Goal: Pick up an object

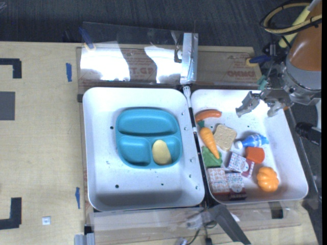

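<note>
Grey pincer hovering, nothing picked yet

Grey pincer [260, 104] is hanging with fingers spread wide and nothing between them, above the right bin [299, 180], over its bare far corner. Candidate objects are lying nearer the bin's middle: bread slice [224, 136], carrot [208, 139], blue-capped bottle [254, 140], small pumpkin [267, 178]. Judged progress: early; choosing, descending, closing and lifting are all remaining.

Left white bin [97, 152] contains a blue divided tray [148, 136]. A yellow egg-shaped item [161, 151] occupies its lower-right compartment.
</note>
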`<action>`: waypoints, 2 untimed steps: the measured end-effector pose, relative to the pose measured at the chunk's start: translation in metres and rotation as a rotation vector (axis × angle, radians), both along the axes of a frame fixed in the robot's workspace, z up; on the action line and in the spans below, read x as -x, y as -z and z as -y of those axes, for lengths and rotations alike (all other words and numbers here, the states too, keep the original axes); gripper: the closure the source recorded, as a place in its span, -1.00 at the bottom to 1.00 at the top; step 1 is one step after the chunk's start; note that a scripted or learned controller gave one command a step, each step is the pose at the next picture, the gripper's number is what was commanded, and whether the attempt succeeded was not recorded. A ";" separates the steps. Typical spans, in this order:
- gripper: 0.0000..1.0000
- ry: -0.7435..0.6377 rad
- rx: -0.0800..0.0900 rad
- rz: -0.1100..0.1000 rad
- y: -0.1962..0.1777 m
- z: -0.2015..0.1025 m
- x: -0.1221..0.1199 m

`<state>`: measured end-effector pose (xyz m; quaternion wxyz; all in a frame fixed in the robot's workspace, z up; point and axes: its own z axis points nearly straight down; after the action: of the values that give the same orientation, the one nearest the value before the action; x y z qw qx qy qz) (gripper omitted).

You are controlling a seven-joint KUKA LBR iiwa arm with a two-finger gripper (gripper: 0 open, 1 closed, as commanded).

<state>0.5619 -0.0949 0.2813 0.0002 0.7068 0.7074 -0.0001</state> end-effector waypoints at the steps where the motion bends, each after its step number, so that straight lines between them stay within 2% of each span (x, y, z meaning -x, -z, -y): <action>1: -1.00 0.014 -0.001 -0.011 0.120 0.053 0.001; 2: -1.00 -0.094 0.003 0.009 0.192 0.074 0.001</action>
<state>0.5608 -0.1687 0.0897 0.0044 0.6730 0.7397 0.0023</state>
